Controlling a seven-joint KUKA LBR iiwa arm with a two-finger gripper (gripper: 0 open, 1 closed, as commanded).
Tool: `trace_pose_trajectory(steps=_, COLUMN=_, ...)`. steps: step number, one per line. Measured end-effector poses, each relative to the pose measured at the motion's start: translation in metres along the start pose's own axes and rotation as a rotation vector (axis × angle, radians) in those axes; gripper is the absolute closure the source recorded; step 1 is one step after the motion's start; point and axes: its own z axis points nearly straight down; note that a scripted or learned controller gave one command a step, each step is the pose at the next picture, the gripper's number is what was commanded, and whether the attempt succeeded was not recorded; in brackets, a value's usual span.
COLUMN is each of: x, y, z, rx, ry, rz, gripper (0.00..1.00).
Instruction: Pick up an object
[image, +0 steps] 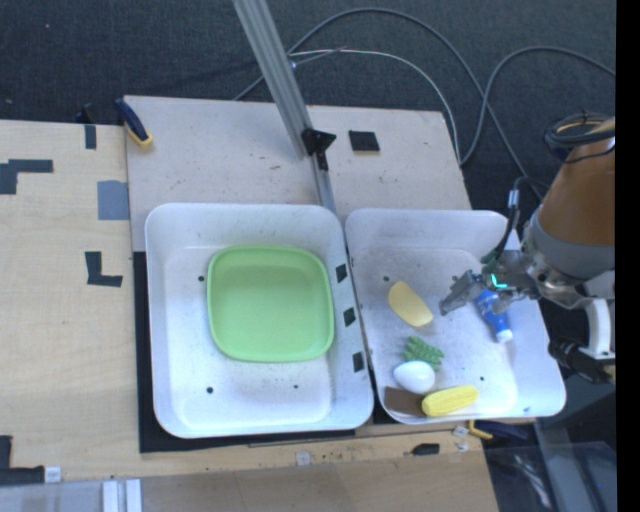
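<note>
two hand (462, 291) fingers spread open over the right bin (440, 232), gripping nothing, beside blue bottle (495, 316)

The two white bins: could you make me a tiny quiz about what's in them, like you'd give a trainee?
1. True or false: the green plate lies in the left bin.
2. Which thing lies nearest the gripper? A) the yellow corn cob B) the pale yellow piece C) the white egg-shaped thing
3. Fill in: the small green leafy thing lies in the ___ bin.

Key: 1 true; 2 B; 3 right.
</note>
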Motion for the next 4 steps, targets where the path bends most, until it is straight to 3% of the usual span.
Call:
trace_pose_trajectory(steps=1, x=0.0, y=0.0, z=0.0, rx=0.0, ry=0.0, rz=0.0, gripper=0.0)
trace_pose_trajectory(steps=3, x=0.004, y=0.007, z=0.103, rx=0.004, ry=0.001, rz=0.0, gripper=0.0)
trace_pose_trajectory(steps=4, x=0.004, y=0.007, z=0.132, rx=-0.001, ry=-0.001, rz=0.0, gripper=0.0)
